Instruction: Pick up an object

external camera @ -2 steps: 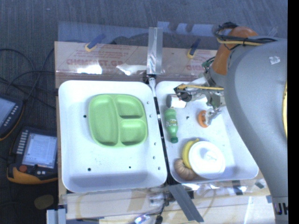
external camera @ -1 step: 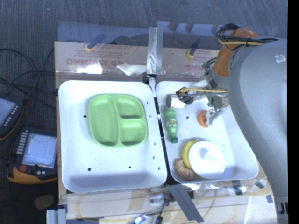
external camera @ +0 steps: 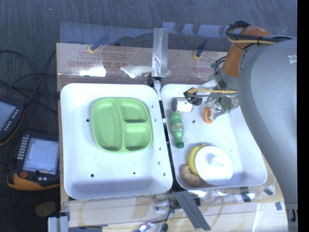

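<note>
The right bin (external camera: 241,139) holds a green bottle (external camera: 176,128) lying near its left wall, a small white and grey object (external camera: 182,105) above the bottle, and a small orange object (external camera: 208,115). At the front sit a white round container (external camera: 214,164), a yellow banana (external camera: 192,158) curved around its left side, and a brown ring-shaped object (external camera: 189,175). My gripper (external camera: 218,102) hangs low over the back of the right bin, just above and right of the orange object. The arm's large grey body (external camera: 273,105) covers the bin's right side.
The left bin (external camera: 77,168) holds a green divided plate (external camera: 121,124). A metal divider post (external camera: 159,57) stands behind the seam between the bins. A handheld pendant (external camera: 34,158) and cables lie on the floor at the left.
</note>
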Controlling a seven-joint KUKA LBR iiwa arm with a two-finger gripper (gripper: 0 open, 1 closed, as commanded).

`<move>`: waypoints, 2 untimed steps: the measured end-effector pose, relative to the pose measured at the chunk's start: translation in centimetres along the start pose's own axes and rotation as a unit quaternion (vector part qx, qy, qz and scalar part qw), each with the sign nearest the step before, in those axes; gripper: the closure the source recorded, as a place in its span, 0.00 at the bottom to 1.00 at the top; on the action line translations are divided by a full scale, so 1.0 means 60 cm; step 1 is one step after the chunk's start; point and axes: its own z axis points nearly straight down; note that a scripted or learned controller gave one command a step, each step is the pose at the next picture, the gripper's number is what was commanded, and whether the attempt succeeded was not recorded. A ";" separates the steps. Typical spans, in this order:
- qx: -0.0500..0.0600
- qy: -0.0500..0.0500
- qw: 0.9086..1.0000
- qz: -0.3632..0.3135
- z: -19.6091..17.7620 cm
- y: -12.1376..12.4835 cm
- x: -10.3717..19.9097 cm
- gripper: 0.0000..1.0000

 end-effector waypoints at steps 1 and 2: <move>0.004 -0.005 1.000 -0.003 -0.225 -0.075 -0.068 1.00; 0.004 -0.004 0.992 -0.124 -0.303 -0.057 -0.134 1.00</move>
